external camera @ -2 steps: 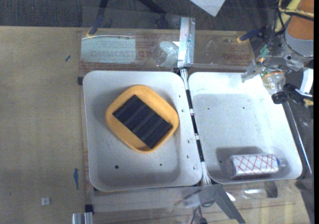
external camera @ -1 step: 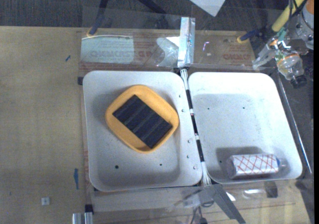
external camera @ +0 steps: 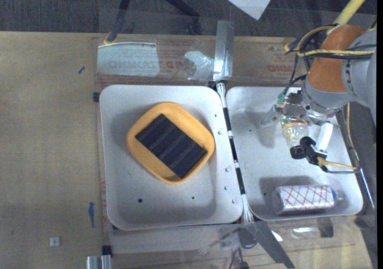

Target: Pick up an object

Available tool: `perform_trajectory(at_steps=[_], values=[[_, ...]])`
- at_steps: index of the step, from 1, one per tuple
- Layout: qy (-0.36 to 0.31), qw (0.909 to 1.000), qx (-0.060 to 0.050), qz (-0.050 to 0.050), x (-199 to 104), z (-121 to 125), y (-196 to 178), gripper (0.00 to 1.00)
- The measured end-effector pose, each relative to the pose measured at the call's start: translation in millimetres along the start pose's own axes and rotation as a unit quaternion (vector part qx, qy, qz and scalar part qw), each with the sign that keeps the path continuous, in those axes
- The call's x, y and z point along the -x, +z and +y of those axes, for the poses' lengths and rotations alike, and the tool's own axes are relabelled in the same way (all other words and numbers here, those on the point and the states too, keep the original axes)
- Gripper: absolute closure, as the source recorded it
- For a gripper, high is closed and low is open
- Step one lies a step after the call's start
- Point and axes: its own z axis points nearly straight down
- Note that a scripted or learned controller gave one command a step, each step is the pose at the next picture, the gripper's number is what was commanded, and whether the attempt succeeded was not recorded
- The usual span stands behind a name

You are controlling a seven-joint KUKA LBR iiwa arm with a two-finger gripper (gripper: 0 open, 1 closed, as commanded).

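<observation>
two white bins side by side on the desk (external camera: 48,142). left bin (external camera: 119,202) holds a yellow-orange tray-like object (external camera: 203,127) with a dark ribbed panel on top, lying tilted near the middle. right bin (external camera: 251,193) holds a cylinder wrapped in a red-and-white lattice pattern (external camera: 303,197), lying on its side along the near wall. arm reaches in from the right, orange band above the wrist, hand (external camera: 291,119) low over the far half of the right bin, well apart from the cylinder. cannot tell the hand's state; something pale and glassy sits under it, too blurred to name.
</observation>
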Motion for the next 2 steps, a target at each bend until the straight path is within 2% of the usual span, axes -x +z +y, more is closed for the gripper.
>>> perform_trajectory(at_steps=[1,2], values=[[0.002,1.0,0.002,0.0,1.6,0.6,-10.3,1.0],[-0.132,0.9913,0.001,0.0,-34.4,-1.3,-84.2,1.0]])
